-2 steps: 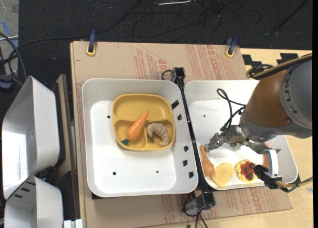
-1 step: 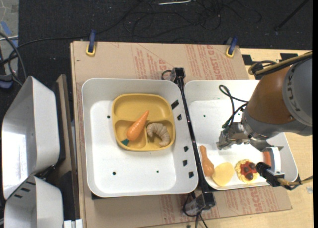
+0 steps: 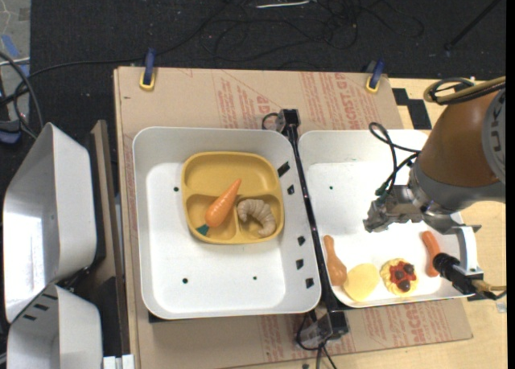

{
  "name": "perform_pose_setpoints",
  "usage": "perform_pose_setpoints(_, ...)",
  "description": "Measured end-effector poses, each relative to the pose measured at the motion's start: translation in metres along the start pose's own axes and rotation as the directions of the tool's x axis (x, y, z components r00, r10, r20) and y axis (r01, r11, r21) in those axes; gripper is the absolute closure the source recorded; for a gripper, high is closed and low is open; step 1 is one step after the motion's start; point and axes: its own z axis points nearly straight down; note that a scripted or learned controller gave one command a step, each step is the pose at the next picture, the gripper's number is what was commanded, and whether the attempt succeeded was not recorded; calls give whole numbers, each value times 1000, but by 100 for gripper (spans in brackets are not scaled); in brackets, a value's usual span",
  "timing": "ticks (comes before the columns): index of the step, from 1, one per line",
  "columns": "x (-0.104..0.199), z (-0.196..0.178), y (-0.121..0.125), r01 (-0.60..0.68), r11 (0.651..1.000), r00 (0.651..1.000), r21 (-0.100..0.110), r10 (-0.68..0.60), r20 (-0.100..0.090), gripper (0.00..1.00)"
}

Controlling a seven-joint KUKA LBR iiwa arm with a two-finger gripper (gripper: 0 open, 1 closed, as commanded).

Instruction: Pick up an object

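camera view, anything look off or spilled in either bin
Nothing stands out. The yellow plate sits flat in the left bin, carrot and shrimp in its compartments; the other food lies along the right bin's near edge.

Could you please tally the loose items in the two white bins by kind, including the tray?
Yellow divided plastic tray: 1
Toy foods on the tray, orange carrot and beige shrimp: 2
Toy foods in the right bin, tan drumstick, yellow round piece, topped round pizza, small orange-red sausage: 4
Total: 7

Glossy white plastic bins [image 3: 161, 279]; matt cardboard base [image 3: 241, 94].
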Motion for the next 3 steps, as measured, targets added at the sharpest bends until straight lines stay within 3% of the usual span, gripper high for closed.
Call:
perform_pose_setpoints(1,-4,-44,-2,0,1000,1000,0,0,0,100)
perform_pose_setpoints(2,-4,-65,0,1,1000,1000,1,-1,0,100)
perform_pose_setpoints(3,45,-55,-8,6,1000,1000,7,-6,-3,100)
